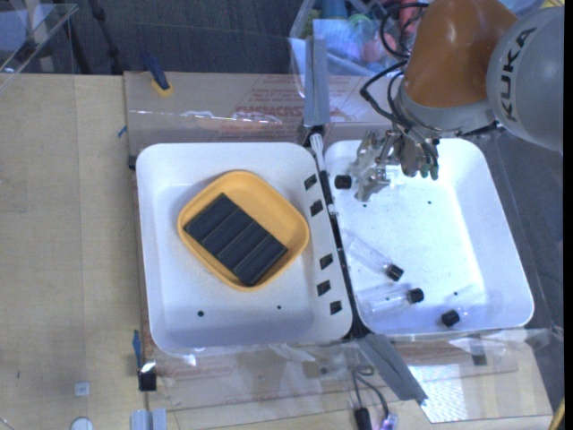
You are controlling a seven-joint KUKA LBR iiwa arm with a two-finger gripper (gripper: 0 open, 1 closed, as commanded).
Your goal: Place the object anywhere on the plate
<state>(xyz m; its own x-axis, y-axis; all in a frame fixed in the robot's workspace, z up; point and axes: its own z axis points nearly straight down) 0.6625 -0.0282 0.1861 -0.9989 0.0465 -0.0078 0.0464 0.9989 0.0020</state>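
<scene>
My arm [528, 56] comes in from the right side and bends down over the far part of the right bin [501, 240]. The orange band [452, 47] sits above the wrist, and black cables [394, 34] loop beside it. The wrist points down and a little to the left. My claw [376, 176] hangs low over the far left corner of this bin, near the wall between the two bins. I cannot tell from this view if the claw is released or clenched, because the metal parts are small and mixed together. I see nothing between them.

The yellow plate [291, 222] lies in the left bin [161, 276], tilted like a diamond. A dark ridged block [235, 237] lies flat on the plate, in its middle. It is well apart from my claw, on the other side of the wall between the bins.

In the right bin, nearer to the camera than my claw, there are clear tubes with black caps. One tube [376, 260] lies in a slant below the claw, and a second tube [394, 299] lies near the front of the bin. A loose black cap [449, 317] rests just to the right of the second one. Another small black thing [342, 182] sits just beside my claw on the left, close to the wall. None of these touches the claw.
</scene>
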